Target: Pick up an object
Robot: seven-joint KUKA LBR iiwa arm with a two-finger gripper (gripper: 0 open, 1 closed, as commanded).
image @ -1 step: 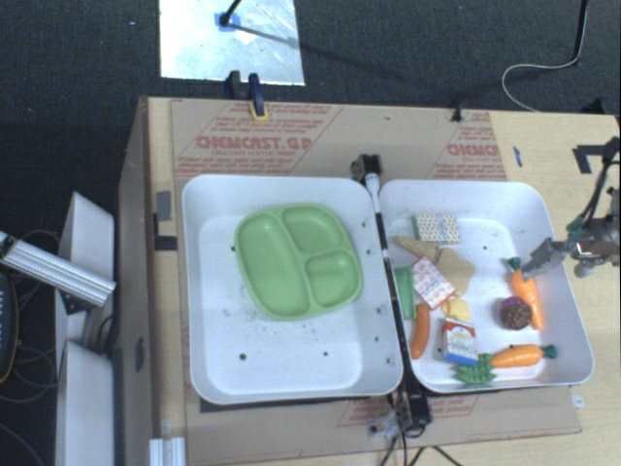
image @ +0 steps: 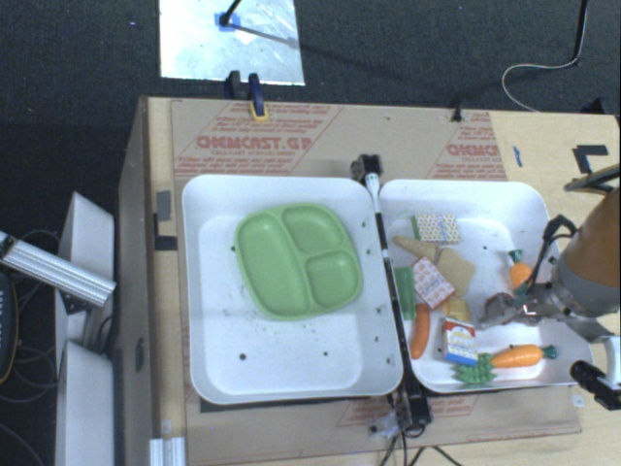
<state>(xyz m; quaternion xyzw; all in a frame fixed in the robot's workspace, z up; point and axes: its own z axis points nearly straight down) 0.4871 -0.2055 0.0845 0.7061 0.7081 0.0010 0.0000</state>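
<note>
From the overhead camera, I am reaching in from the right, my tool (image: 506, 307) hanging low over the right bin (image: 529, 202), near its right wall. I cannot tell its state; the end is a dark blur. The left bin (image: 209, 260) is carrying a green tray (image: 299, 259). The things to pick from are lying in the right bin: a long carrot (image: 420, 330) against the divider, a second carrot (image: 515, 357) at the near edge, a red and white packet (image: 433, 283), a small box (image: 459, 341), and a checkered block (image: 438, 228) at the far side. An orange ball (image: 522, 274) is sitting just beside my tool. I judge I am at the approach step, with nothing visibly taken. Next I am needing to settle on one item, probably the ball or the near carrot, centre over it and come down squarely, since the pieces are crowding each other.
</note>
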